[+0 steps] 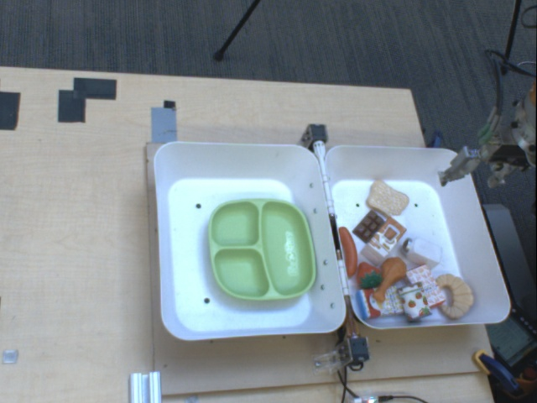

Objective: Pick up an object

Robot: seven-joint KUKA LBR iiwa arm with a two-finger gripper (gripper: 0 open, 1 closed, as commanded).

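The gripper [478, 158] is showing at the camera view's right margin, over the far right corner of the right bin [491, 250]. It is small and blurred against cables and metal parts, so I cannot tell whether it is standing wide or narrow, and nothing can be made out in its grasp. Most of the arm is being cut off by the frame's edge, and only pale pieces near the wrist are reaching in, hanging well apart from the toys below.

The things to be picked are lying heaped in the near half of the right bin:
- a toast slice [388, 197] is sitting farthest back
- a brown block [370, 223] is just in front of it
- a red-orange stick [347, 250] is lying along the left wall
- a drumstick [391, 273], a patterned box [414, 301] and a ring-shaped pastry [456, 296] are crowding together, overlapping, with their edges hard to separate

In the left bin [180, 225] a green divided plate [262, 248] is lying flat.

Both bins are resting on a pale wooden bench [75, 250] bearing black tape patches [85, 97]. Grey carpet [377, 23] is lying beyond it.
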